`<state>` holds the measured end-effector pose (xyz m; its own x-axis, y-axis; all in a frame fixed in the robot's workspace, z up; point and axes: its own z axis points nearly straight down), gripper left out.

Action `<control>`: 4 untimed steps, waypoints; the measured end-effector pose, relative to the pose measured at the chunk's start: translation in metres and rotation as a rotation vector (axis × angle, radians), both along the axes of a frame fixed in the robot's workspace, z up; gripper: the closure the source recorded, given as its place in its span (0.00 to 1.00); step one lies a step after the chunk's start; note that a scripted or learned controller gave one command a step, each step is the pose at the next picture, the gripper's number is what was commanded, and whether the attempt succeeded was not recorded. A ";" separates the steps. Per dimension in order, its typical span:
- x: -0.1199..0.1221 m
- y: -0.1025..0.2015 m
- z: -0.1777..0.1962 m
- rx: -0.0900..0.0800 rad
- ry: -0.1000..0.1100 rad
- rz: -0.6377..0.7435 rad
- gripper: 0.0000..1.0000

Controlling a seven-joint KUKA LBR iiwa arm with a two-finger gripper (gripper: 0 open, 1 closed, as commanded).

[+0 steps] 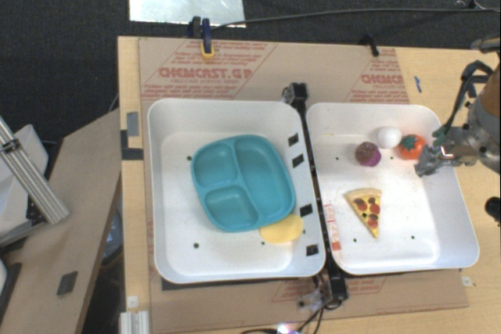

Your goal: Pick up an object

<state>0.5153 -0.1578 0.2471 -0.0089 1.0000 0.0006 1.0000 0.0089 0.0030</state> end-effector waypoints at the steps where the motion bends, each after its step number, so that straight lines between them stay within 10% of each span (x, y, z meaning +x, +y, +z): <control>1: 0.001 0.044 0.001 0.001 0.000 0.000 1.00; 4: 0.025 0.198 -0.010 0.002 0.001 0.001 1.00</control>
